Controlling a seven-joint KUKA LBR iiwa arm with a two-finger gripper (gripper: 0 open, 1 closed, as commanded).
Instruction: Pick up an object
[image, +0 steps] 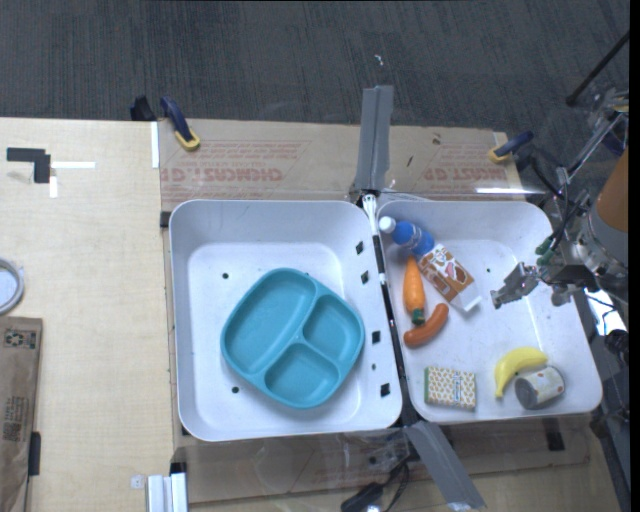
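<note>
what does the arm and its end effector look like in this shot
The end effector is small, metallic grey, with thin angular fingers. Behind it sits a blocky grey wrist section with thin dark cables or rods running up toward the right edge. An orange patch of the arm shows above it at the frame's edge.

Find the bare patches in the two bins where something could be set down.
Left bin: white corners around the blue tray. Right bin: open floor between carton, banana and end effector. Crowded: the divider side, around bottle, carrot, sausage.
</note>
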